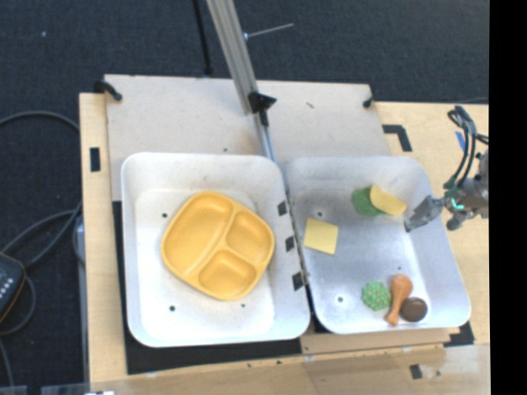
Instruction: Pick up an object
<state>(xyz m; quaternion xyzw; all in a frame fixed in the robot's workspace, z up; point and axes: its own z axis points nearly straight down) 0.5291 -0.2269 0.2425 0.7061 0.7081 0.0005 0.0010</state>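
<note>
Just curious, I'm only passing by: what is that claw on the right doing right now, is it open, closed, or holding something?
Gripper: at the right bin's right rim, nothing seen between its fingers; open or closed cannot be told.

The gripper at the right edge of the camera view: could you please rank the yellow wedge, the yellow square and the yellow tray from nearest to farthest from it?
1. Yellow wedge, right bin, just left of the gripper.
2. Yellow square, right bin's left side.
3. Yellow tray, left bin, farthest.
</note>
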